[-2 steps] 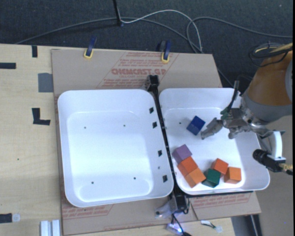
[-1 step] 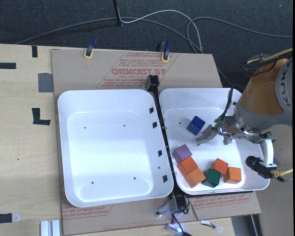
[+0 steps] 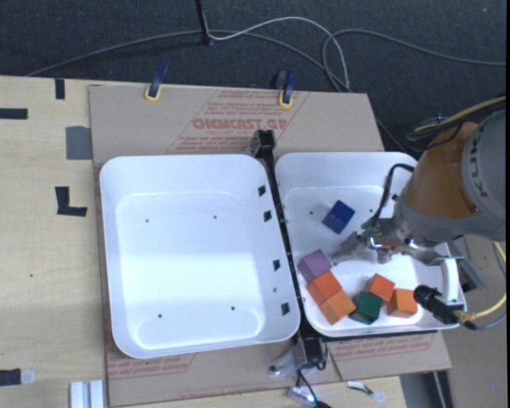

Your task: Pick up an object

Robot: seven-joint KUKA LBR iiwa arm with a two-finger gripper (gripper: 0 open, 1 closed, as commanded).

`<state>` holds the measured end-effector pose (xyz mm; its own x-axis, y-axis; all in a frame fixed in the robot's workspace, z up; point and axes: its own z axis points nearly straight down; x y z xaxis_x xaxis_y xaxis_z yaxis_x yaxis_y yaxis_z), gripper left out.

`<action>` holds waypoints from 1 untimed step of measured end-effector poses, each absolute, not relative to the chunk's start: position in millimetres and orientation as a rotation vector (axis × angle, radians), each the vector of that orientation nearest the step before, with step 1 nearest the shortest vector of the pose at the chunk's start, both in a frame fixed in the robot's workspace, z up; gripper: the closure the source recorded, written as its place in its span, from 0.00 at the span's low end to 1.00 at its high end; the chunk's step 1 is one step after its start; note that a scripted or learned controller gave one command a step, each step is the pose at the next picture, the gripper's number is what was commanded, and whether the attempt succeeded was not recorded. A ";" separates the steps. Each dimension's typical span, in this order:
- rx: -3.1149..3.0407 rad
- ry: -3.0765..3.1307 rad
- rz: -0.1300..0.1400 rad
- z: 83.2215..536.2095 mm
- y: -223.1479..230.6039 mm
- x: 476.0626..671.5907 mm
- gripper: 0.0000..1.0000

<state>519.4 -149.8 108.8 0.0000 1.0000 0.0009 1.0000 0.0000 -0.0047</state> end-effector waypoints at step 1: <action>-2.220 -2.222 0.001 120.9 -149.6 520.4 1.00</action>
